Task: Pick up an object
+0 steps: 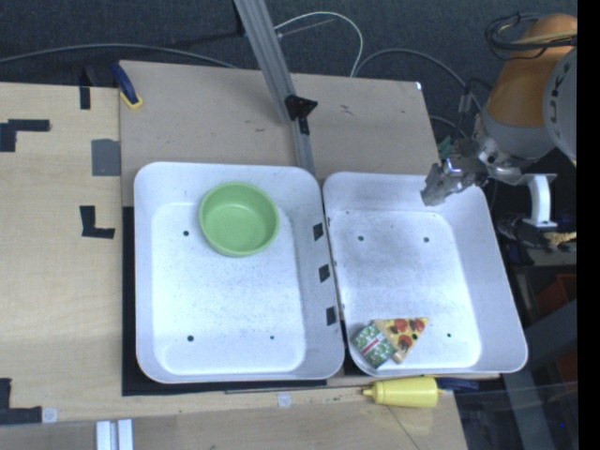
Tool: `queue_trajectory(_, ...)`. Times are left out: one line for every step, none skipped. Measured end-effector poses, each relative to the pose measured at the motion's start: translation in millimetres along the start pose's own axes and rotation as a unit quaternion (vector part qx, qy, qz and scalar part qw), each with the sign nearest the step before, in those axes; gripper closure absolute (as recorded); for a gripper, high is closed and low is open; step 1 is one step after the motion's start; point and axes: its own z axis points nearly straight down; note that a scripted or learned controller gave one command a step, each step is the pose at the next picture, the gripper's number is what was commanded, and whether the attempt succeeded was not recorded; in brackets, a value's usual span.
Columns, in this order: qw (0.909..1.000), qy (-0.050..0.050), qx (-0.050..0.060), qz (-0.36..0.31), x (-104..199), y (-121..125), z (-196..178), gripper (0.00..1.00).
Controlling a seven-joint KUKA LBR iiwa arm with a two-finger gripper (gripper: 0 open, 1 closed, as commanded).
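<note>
A green bowl (239, 218) sits in the left bin (159, 345); the gripper (437, 193) hangs over the right bin's (497, 345) far edge.

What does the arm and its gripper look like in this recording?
The arm has a rounded orange band above a grey wrist section, with dark cables looping over its top. The gripper is small, metallic grey and tapered, with a spot of green beside its mount. A white part sits lower beside the arm.

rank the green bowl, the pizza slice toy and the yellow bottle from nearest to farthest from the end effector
From the end effector, at the right bin's far edge:
1. Pizza slice toy, right bin's near-left corner.
2. Yellow bottle, on the bench just past that corner.
3. Green bowl, left bin.
</note>
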Motion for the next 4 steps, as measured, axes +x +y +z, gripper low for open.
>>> queue_trajectory(1.0, 0.0, -0.002, 0.0, 0, 1, -41, 1.0)
queue_trajectory(1.0, 0.001, 0.0, -0.002, 44, -10, -41, 1.0)
queue_trajectory(1.0, 0.001, 0.001, -0.002, 85, -23, -38, 1.0)
queue_trajectory(1.0, 0.001, 0.001, -0.002, 131, -47, -42, 1.0)
